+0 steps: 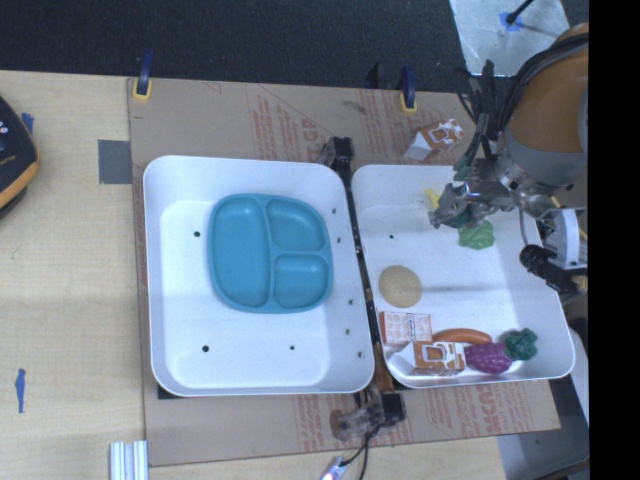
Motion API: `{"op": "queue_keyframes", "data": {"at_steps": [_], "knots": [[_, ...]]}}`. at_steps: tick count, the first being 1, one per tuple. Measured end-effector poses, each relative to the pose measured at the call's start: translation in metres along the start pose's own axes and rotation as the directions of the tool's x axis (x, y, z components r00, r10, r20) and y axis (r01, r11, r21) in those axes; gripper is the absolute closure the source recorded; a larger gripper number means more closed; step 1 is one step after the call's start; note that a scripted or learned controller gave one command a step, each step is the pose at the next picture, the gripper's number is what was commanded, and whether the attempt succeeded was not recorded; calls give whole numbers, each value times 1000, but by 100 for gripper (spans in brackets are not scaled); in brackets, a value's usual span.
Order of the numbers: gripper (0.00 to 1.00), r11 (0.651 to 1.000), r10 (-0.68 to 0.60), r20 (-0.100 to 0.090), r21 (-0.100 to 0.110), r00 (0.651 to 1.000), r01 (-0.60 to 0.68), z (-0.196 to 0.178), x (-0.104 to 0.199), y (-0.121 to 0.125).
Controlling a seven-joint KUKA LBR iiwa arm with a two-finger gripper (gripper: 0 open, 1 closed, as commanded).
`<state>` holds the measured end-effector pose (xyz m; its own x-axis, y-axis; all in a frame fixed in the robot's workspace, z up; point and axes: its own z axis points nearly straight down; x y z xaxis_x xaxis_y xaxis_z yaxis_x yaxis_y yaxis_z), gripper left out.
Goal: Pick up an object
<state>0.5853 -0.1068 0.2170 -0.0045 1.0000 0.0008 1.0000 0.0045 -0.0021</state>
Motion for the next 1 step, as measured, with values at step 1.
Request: {"op": "queue_keyframes", "data": {"at_steps": [1], "knots": [[100, 1000, -1, 0, 3, 1000, 1, 26, 42, 15]]}}
